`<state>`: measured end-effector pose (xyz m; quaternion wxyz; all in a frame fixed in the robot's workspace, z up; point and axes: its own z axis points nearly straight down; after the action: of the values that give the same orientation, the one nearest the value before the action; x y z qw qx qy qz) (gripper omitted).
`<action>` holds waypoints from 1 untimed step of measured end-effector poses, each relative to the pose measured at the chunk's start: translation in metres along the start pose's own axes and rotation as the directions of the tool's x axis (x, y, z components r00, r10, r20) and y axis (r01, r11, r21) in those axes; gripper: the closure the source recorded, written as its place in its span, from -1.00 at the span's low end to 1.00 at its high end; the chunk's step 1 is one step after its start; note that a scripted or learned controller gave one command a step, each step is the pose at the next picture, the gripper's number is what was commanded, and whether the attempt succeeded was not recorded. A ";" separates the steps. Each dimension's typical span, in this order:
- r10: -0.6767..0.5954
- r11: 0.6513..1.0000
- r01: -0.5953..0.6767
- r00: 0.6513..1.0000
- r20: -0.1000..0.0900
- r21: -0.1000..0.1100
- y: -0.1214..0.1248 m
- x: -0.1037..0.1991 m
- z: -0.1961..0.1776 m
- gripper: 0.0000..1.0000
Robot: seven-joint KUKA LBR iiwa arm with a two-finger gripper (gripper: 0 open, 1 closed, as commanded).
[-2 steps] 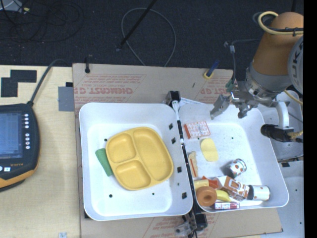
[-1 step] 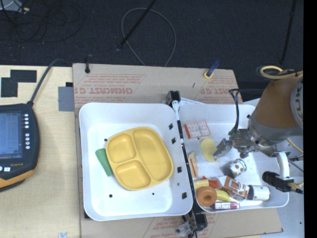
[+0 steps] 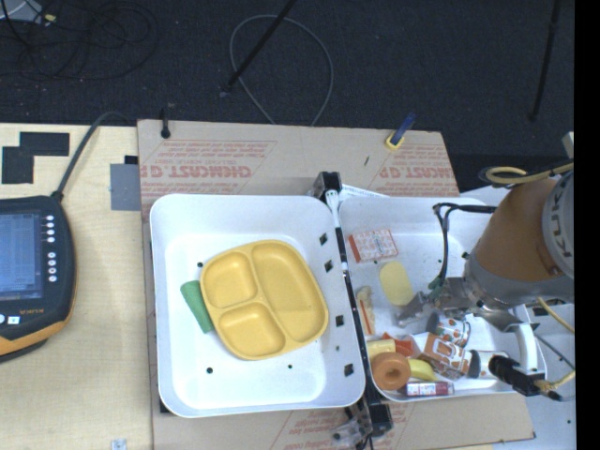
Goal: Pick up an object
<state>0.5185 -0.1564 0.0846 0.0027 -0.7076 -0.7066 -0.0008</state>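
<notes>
A pale wooden bench carries a sheet of printed cardboard (image 3: 281,157), and beyond it lies dark carpet strewn with cables. At the far left edge sits a teach pendant (image 3: 28,270), parked out of the arm's reach.

On the cardboard stand two shallow white bins side by side. The left bin (image 3: 187,223) holds a yellow divided plate (image 3: 262,298) lying flat, with a green flat piece (image 3: 197,306) tucked under its left edge. The right bin (image 3: 422,216) is the cluttered one: a small printed packet (image 3: 373,245) near its far side, a pale yellow cup-like item (image 3: 396,282) in the middle, and by the near wall an orange ring (image 3: 392,371) among wrappers and a tube too jumbled to name singly.

The arm (image 3: 520,242) reaches in from the right and bends down over this right bin, likely because the pickable things lie there. Its gripper (image 3: 420,309) sits low, just beside the pale yellow item and above the wrapper pile. How wide it stands I cannot tell, and nothing is visibly held, so the pick seems not yet made
</notes>
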 end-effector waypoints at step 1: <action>-0.004 1.000 0.004 1.000 0.009 -0.001 0.032 0.059 -0.003 -1.00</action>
<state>0.5506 -0.0971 0.0878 -0.0010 -0.7063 -0.7079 0.0018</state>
